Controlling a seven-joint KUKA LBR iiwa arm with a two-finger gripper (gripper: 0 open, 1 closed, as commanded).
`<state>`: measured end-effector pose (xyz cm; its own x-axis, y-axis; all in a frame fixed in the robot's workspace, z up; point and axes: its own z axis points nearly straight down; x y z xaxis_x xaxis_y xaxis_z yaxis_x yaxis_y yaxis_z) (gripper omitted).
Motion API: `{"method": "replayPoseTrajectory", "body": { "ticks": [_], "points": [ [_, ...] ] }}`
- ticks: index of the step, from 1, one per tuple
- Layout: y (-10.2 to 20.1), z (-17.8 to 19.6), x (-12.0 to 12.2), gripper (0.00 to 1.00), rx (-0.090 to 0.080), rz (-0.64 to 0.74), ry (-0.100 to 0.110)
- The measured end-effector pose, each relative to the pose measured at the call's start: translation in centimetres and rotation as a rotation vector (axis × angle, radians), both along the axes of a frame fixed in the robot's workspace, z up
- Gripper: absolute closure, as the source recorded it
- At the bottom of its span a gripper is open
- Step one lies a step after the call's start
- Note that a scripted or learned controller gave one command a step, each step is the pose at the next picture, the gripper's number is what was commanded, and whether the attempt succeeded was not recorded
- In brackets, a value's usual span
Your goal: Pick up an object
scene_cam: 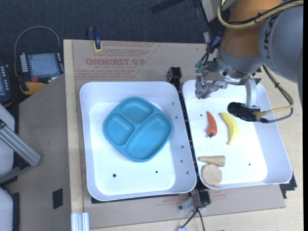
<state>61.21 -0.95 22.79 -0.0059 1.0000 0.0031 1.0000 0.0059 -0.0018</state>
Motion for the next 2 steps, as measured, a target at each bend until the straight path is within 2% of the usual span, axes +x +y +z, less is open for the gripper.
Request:
{"method": "replayPoseTrajectory", "body": {
  "ticks": [1, 2],
  "points": [
    [4.1, 0.4, -2.9, 1.0, -0.001, -0.001, 0.001],
    [9.3, -1.2, -4.7, 1.0, -0.001, 0.0, 0.003]
  ]
}}
